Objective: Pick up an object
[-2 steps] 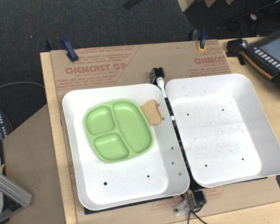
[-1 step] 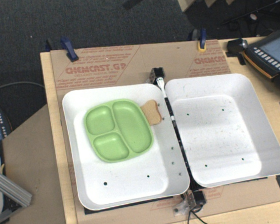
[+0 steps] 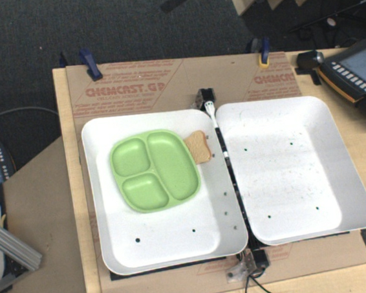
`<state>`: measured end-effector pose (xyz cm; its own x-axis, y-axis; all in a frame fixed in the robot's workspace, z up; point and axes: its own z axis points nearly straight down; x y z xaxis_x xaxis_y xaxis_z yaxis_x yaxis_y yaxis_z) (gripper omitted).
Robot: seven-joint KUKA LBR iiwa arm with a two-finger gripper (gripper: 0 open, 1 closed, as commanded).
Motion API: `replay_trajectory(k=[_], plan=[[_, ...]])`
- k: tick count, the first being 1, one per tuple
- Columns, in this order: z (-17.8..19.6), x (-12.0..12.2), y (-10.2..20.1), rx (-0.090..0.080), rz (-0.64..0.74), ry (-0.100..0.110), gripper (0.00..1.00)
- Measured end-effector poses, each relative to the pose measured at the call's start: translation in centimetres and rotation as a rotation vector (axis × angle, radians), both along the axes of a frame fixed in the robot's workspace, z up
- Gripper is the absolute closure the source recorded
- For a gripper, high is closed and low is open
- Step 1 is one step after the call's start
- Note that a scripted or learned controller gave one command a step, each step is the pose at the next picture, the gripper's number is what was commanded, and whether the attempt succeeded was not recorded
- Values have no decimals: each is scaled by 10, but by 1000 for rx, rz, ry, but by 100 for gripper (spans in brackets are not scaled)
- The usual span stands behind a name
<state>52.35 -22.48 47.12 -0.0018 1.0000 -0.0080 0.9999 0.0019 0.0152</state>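
Observation:
A green plate (image 3: 154,170) with three compartments lies in the left white bin (image 3: 167,242), toward its upper half. A small tan, toast-like piece (image 3: 199,147) rests against the plate's right edge, close to the wall between the bins.
The right white bin (image 3: 289,170) sits beside the left one on a brown board (image 3: 131,86). Blue and yellow clamps (image 3: 90,64) hold the board's far edge. A dark device (image 3: 351,76) lies at the right, and cables run below the bins.

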Motion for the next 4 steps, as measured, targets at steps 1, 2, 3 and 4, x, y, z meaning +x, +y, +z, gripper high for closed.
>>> replay_trajectory(k=[1,2,3,4], plan=[[-94,-47,31,13,-2,26,100],[11,-14,38,2,1,1,100],[-94,-46,71,12,-1,26,100],[-70,-31,31,4,-5,10,100]])
